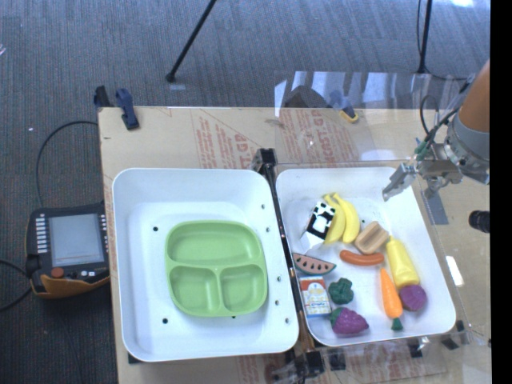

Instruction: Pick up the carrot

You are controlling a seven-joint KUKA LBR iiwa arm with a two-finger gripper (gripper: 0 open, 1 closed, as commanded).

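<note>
Robotics lab. Evidence: teach pendant [70, 249] at 9 o'clock on grey carpet [120, 30]; tripod legs [196, 34] at 12 o'clock; cardboard-topped bench [200, 134] bearing two bins [128, 190] of toy food.

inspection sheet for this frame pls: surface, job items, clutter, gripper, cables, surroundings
Surface: bench bearing left bin and right bin.
Job's things: carrot lying in the right bin, untouched.
Clutter: bananas, hot dog, corn, watermelon slice, broccoli, grapes; green tray in left bin.
Grippers: gripper over right bin's far right corner, holding nothing.
Cables: black cable to the pendant.
Surroundings: teach pendant on carpet, stand legs behind.
</note>
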